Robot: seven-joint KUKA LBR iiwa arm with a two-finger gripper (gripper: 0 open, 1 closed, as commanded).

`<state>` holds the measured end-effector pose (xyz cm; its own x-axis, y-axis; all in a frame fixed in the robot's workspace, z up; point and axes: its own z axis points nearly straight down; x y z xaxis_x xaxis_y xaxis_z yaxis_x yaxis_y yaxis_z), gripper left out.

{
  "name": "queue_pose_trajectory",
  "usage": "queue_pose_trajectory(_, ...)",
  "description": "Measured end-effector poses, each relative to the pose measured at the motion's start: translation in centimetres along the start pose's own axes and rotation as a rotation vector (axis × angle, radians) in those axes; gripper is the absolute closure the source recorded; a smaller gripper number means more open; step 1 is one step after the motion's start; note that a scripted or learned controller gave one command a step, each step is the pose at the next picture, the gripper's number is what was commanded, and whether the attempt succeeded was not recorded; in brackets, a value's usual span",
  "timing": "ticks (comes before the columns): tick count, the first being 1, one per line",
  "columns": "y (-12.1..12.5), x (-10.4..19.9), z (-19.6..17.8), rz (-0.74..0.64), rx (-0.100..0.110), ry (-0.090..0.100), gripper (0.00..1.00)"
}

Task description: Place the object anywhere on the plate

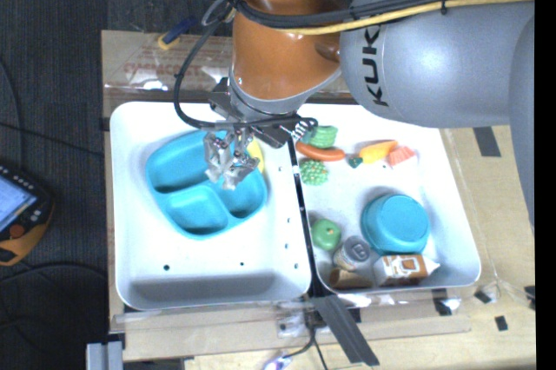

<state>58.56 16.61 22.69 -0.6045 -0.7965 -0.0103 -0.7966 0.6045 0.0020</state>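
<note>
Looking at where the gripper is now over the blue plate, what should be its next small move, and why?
Probably a short descent, then release. The gripper hangs over the blue plate in the left bin, with something yellow beside it. Whether it grips that object is unclear, so lowering first seems safer than dropping.

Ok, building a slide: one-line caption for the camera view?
Gripper over the blue sectioned plate in the left bin; toy foods and a blue cup in the right bin.

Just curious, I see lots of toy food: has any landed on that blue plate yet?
Cannot tell. The blue plate has bare compartments, but the gripper hangs over its middle, a yellow bit beside it.
</note>
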Motion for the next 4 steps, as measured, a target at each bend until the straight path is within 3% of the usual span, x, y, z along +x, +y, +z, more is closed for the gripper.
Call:
queue_pose_trajectory(1,0.0,0.0,0.0,0.0,0.0,0.0,0.0)
queue_pose_trajectory(2,0.0,-0.1,-1.0,0.002,-0.001,-0.005,1.0)
queue_pose_trajectory(3,0.1,-0.2,-0.9,0.001,-0.002,-0.005,0.0)
queue_pose_trajectory(4,0.0,-0.3,-1.9,0.004,-0.002,-0.01,1.0)
